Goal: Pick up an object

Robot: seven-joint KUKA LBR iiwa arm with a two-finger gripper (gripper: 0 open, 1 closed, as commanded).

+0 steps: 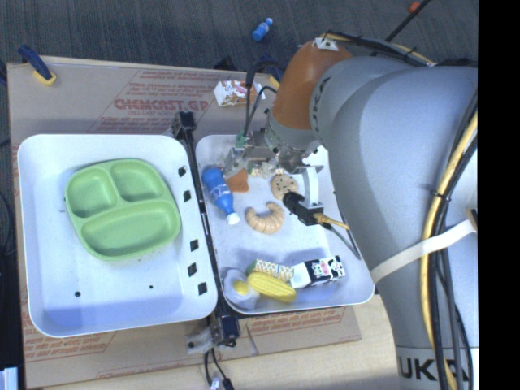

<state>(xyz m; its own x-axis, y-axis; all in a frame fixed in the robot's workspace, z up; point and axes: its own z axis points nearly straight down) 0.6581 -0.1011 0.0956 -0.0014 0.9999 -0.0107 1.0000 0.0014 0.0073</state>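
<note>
The gripper [249,159] hangs low over the far left part of the right bin [354,287]. I cannot tell if it is open or closed, because the big grey arm and its own parts hide it. I cannot see anything held in it. The things to pick from all lie in this right bin. Closest to the gripper are a small orange piece [238,183], just on its near side, and a blue bottle [217,188] lying on its side by the bin's left wall. The bottle's white cap points to the near right. A toy croissant [266,218] lies in the middle of the bin, with a round cookie [283,185] just beyond it on the far right. At the near end are a corn cob [270,286] and a small milk carton [325,270]. The left bin [32,242] has a green plate [122,208] with three parts in it. I think the bottle or the orange piece is the easy pick, since both are so close. The bottle looks light, hard and smooth, so it may roll or slip. It would be best to grab it across its middle. The orange piece looks small and light, so a pinch from the top on its two sides should do.
</note>
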